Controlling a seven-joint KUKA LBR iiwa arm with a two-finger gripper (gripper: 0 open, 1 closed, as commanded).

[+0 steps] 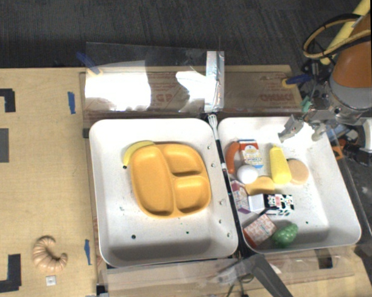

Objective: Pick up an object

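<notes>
My gripper [303,130] hangs over the far right part of the right bin [334,194], open, with nothing between its fingers. Below and left of it, the bin holds several small items. They include a yellow block [278,165], a white egg [248,173], a tan round piece [299,171], a small carton [251,153], a black-and-white cow-patterned box [278,202], a green toy [285,234] and a reddish packet [259,229]. The yellow block and tan piece lie closest to the fingers, apart from them.
An orange divided plate [170,177] sits in the left bin [108,196], with a yellow banana [135,149] peeking out at the plate's far left. A croissant-shaped toy [49,254] rests on the bench at the left. Clear plastic sheeting [153,79] stands behind the bins.
</notes>
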